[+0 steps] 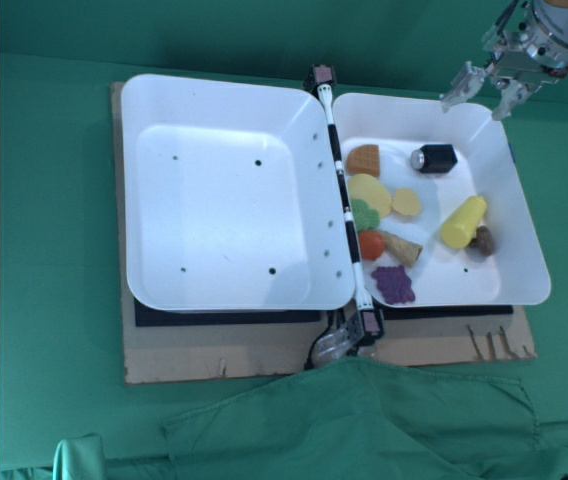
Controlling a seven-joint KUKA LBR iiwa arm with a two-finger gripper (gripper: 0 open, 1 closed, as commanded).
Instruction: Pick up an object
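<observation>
Two shallow white bins sit side by side on the bench: the left bin point(229, 193) carries nothing to grasp, while the right bin point(509, 183) holds every candidate, among them a black-and-silver cylinder point(433, 158), a yellow block point(462, 222), a purple cluster point(393, 283) and an orange-brown wedge point(364, 160). The pincer point(486, 90) hangs above the far rim of the right bin with its fingers spread wide and nothing between them, a posture that suits an approach from above. The cylinder lies nearest and stands apart from its neighbours, so it is probably the easiest pick.
</observation>
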